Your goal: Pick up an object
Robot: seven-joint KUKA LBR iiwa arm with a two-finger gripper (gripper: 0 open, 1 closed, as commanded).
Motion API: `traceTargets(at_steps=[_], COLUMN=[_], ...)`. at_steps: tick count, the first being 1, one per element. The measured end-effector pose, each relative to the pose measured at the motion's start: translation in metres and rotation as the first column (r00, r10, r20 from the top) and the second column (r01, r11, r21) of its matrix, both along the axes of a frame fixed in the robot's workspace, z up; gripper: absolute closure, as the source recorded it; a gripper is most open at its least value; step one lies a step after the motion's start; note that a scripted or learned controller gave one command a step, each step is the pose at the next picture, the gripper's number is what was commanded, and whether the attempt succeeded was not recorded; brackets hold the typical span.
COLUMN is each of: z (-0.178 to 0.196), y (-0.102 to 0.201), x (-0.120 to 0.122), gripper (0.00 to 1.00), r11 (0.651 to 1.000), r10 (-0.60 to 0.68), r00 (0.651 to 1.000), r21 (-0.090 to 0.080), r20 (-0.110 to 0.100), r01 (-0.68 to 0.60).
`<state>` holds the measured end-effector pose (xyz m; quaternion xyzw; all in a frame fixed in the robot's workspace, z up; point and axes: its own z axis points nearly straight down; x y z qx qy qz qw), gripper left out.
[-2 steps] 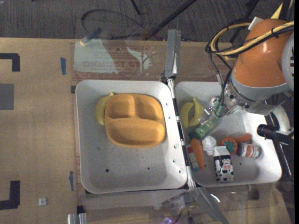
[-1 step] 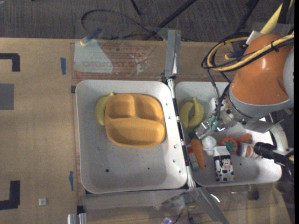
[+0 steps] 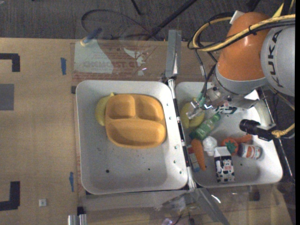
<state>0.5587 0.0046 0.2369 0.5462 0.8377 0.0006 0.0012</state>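
Observation:
The right bin (image 3: 262, 172) holds several small things. At its left end lies a yellow-green round fruit (image 3: 189, 114), with a green bottle (image 3: 206, 126) slanting just to its right. Nearer the front are an orange carrot (image 3: 199, 154), a white cap (image 3: 209, 143), a cow-print milk carton (image 3: 224, 166), a red-orange toy (image 3: 230, 144) and a small white jar with a red label (image 3: 251, 151). My gripper (image 3: 207, 103) hangs low over the bin's back left part, just above the fruit and the bottle's top. The orange wrist covers the bin's back.
The left bin (image 3: 122, 172) bears an orange divided plate (image 3: 135, 120) with a yellow banana (image 3: 101, 110) poking out from under its left side. A metal divider rail (image 3: 180, 135) runs between the bins. Cables and stand legs cross the floor behind.

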Motion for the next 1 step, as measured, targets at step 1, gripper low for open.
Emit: traceTargets(at_steps=[1], z=[-0.0189], y=[0.0212], x=[-0.0638], gripper=[1.0], r11=[0.965], r10=[0.261], r00=[0.965], r21=[0.001], r20=[-0.004], r01=[-0.261])
